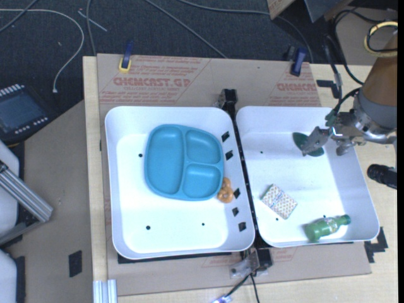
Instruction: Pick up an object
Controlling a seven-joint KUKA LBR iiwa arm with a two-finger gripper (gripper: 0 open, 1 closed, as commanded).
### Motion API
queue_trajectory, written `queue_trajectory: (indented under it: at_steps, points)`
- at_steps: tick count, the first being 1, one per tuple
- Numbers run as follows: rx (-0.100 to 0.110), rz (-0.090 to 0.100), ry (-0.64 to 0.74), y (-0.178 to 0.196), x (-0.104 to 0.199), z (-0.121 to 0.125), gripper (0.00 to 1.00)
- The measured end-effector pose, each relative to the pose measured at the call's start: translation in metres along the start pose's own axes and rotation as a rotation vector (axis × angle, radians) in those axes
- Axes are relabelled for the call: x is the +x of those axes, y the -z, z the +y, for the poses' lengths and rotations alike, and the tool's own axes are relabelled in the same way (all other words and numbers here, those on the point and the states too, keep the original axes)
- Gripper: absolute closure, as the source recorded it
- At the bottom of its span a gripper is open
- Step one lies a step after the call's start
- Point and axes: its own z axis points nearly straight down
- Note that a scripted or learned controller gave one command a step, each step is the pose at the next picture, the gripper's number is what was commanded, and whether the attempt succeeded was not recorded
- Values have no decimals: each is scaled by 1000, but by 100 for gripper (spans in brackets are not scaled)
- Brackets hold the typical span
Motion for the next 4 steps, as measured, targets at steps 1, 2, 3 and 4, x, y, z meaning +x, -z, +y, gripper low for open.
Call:
queue_trajectory:
  at_steps: [1,2,3,4]
  points:
    - [2,1,0,-51,11,-1,0]
    - [1,1,0,-95,14,3,0]
    - [-6,-1,-1,-81,13,5,100]
    - [-12,-4,0,-34,10,13,100]
